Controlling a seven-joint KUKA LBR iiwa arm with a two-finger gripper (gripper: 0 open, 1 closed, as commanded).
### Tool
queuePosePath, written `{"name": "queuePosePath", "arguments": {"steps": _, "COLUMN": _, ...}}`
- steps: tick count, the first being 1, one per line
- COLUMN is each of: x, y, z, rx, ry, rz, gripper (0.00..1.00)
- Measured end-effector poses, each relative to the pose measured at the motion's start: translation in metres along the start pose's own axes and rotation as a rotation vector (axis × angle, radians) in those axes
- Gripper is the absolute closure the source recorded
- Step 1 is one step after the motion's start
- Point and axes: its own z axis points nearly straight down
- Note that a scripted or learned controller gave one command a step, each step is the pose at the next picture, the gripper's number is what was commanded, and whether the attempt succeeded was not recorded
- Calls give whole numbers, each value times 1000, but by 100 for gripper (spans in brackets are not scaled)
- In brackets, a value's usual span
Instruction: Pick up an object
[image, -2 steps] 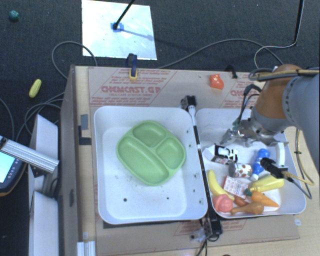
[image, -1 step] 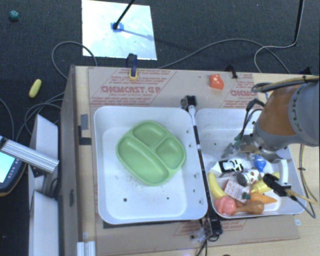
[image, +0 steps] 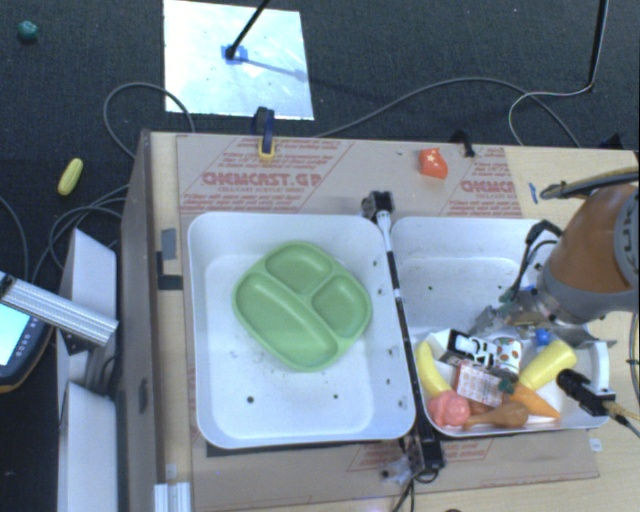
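The gripper (image: 508, 322) hangs over the toy pile (image: 490, 385) in the right bin's (image: 450, 265) near corner; whether it is gripping anything, I cannot tell. The left bin (image: 215, 400) holds a green divided plate (image: 302, 305).

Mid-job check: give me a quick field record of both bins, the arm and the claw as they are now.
left bin: holds a green divided plate
right bin: toys piled at its near end, among them a banana, a carrot, a pink ball
arm: reaches in over the right bin
claw: low over the pile; grip unclear
bench: orange block beyond the bins
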Motion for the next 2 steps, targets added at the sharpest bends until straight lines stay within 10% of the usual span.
{"name": "queuePosePath", "arguments": {"steps": 1, "x": 88, "y": 31, "z": -8, "rx": -2, "ry": 1, "rz": -3, "gripper": 0}}
{"name": "queuePosePath", "arguments": {"steps": 2, "x": 28, "y": 31, "z": 0, "rx": -1, "ry": -2, "rz": 0, "gripper": 0}}
